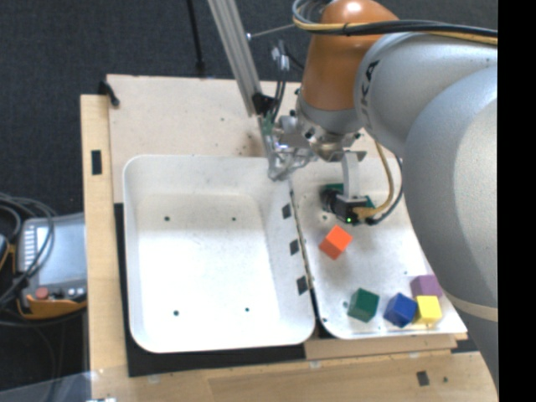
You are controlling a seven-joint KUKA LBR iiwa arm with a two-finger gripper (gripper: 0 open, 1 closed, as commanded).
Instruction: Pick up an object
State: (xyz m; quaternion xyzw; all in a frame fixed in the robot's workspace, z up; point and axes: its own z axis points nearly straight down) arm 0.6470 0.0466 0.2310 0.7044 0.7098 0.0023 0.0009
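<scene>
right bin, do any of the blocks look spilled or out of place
Nothing stands out. The orange cube lies alone mid-bin, tilted cornerwise; the green cube, blue cube, yellow cube and purple cube cluster at the near edge, all inside the right white bin.

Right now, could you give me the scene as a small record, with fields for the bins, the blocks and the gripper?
left bin: white, shallow, a few dark dots on its floor
right bin: white, holds all five blocks
orange block: alone, near the bin's middle
green block: near the front rim
blue block: right of the green one
yellow block: beside the blue one
purple block: just behind the yellow one
gripper: over the back end of the divide between the bins, holding no block
</scene>
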